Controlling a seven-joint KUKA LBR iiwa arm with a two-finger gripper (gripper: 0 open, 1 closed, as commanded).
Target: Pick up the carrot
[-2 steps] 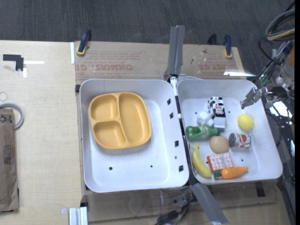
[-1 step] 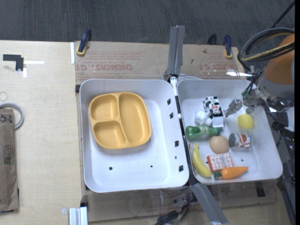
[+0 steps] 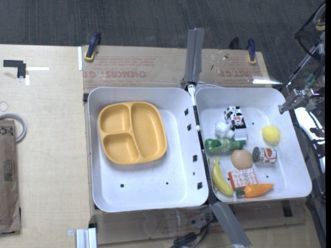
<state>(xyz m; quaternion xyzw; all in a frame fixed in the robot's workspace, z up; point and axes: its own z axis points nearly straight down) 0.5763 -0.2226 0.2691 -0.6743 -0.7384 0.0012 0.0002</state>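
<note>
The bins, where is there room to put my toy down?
Left bin: bare floor in front of the yellow plate and along its right wall. Right bin: a bare patch in the front right corner, past the carrot and can. Its middle is crowded: banana, bottle, lemon.

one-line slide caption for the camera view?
Carrot lies at the right bin's front edge beside a banana; yellow divided plate in the left bin.

Upside-down red print, partly legible "CHEMCO", on cardboard sheet (image 3: 129,66) behind bins; rest unreadable.
</note>
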